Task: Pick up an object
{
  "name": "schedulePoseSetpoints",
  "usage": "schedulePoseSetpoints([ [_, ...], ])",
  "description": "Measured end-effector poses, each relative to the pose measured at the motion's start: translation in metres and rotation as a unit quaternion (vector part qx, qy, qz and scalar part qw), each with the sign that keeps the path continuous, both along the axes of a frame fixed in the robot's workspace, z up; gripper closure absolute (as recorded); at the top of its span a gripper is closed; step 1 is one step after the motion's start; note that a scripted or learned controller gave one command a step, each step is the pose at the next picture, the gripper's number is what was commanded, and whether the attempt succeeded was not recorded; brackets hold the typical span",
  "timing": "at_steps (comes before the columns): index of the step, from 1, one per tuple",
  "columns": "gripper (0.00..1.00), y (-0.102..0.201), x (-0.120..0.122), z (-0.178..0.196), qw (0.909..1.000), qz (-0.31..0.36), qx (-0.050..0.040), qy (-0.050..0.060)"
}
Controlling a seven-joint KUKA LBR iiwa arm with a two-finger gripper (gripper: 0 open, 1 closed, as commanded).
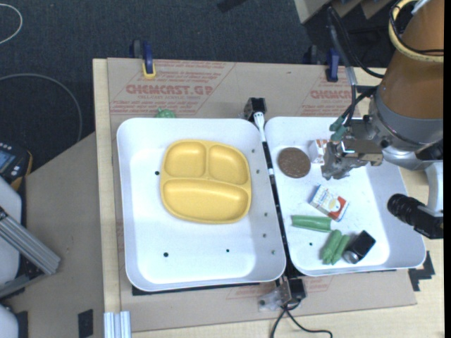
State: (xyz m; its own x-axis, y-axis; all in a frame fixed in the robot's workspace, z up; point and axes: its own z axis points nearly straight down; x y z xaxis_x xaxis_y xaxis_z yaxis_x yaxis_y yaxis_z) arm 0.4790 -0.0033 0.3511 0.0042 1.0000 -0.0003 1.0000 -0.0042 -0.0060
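Cookie [294, 163] sits flat in the right bin [394, 252], just left of the end effector [337, 169], whose grip state I cannot tell. It looks light, stiff and brittle; best pinched gently across its edges, which lie low.

A robotics lab: the worktop [211, 83] is a board with blue clamps [147, 56] on its edge, two white bins [141, 189] left of the jaws [337, 166], loose cables [42, 83] on dark carpet [70, 20] beyond.
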Motion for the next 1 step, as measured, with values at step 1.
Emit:
schedulePoseSetpoints([
  [1,1.0,-0.0311,-0.0012,-0.1129,1.0,-0.001,0.0002,0.003],
])
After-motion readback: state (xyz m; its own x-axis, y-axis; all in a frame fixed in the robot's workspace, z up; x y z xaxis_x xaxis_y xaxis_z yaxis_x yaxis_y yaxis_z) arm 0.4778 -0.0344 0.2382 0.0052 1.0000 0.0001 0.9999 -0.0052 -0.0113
